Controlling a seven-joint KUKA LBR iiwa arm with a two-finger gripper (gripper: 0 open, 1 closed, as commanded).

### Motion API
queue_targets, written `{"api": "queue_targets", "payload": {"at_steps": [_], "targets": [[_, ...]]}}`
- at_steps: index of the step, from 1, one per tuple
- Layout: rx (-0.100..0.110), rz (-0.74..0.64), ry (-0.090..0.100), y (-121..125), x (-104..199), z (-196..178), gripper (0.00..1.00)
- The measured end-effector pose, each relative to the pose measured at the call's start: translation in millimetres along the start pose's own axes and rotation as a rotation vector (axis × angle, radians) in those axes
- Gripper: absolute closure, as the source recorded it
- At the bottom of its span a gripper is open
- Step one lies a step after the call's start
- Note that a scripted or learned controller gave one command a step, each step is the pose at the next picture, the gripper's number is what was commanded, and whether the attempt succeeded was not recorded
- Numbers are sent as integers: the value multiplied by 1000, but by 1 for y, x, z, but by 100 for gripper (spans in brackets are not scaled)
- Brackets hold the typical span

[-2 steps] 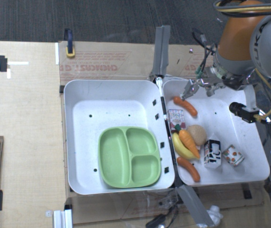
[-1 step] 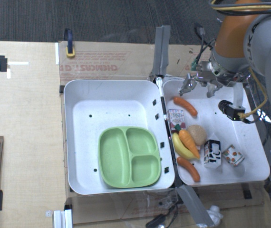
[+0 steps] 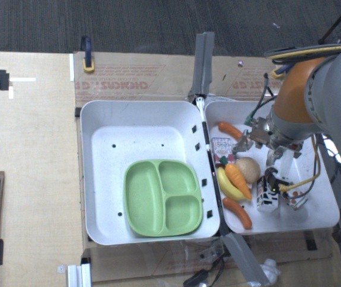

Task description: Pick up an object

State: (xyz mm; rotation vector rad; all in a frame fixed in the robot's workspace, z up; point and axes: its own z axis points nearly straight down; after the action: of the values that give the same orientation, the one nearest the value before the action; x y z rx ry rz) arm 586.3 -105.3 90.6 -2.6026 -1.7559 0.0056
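Nearest us in the right bin [image 3: 314, 217], a shallow white tray with rounded corners, lies the first carrot [image 3: 237, 214], a smooth orange taper that looks like plastic. Just beyond it a curved yellow banana [image 3: 229, 186] lies against the second carrot [image 3: 239, 180], and that carrot touches a round, matt tan lump [image 3: 250, 167]. Farther back is a small flat packet [image 3: 221, 145] printed in pink and white, then the third carrot [image 3: 230, 130] near the bin's far wall. That makes three carrots and one each of the rest, all crowded into the bin's left half. The left bin [image 3: 93, 160] matches the right one and holds a single pale green plate [image 3: 128, 203], a rounded square moulded into three compartments, sitting toward the near side. The tool [image 3: 258, 150] hangs over the right bin, just above and behind the tan lump. Its two grey fingers look spread apart with nothing between them. The arm [image 3: 335, 94] comes in from the right, thick and grey, and bends down at the wrist below its orange band [image 3: 296, 94]. Both bins sit on a pale wood-grain worktop [image 3: 27, 130], with a grey post [image 3: 204, 64] rising between them at the far side. Beyond that a sheet of brown cardboard [image 3: 140, 79] with red lettering is pinned by one blue-and-yellow clamp [image 3: 87, 55], and dark ribbed flooring [image 3: 128, 11] lies farthest off.
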Motion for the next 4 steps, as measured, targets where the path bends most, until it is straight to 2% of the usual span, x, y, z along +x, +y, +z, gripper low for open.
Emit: {"api": "queue_targets", "payload": {"at_steps": [1, 2, 3, 4], "targets": [[0, -23, 1, -39, -29, 0, 0], [13, -56, -4, 66, 21, -1, 0], [7, -59, -4, 67, 21, -10, 100], [-4, -170, -1, 83, -13, -101, 100]]}}
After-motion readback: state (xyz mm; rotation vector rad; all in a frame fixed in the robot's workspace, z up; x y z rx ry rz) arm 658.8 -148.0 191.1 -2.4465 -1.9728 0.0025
